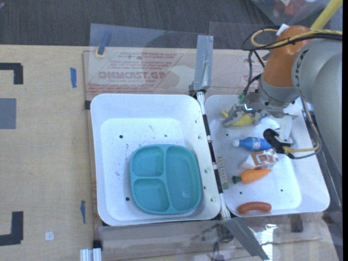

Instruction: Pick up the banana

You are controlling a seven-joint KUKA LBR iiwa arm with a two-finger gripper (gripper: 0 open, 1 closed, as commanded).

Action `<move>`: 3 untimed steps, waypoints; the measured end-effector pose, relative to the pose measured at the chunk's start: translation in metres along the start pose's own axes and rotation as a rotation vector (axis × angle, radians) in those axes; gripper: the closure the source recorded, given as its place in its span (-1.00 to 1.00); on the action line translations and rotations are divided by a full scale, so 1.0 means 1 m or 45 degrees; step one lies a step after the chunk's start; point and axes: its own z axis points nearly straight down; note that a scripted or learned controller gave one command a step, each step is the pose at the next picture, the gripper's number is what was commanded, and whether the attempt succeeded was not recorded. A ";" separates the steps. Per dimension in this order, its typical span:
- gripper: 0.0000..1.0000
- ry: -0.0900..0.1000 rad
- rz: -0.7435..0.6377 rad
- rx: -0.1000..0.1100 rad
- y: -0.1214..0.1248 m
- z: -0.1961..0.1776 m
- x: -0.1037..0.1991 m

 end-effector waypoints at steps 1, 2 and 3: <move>1.00 -0.002 0.000 -0.002 0.000 -0.010 0.000; 1.00 -0.004 0.000 -0.016 0.006 -0.099 0.093; 1.00 -0.003 0.228 -0.015 0.009 -0.098 0.166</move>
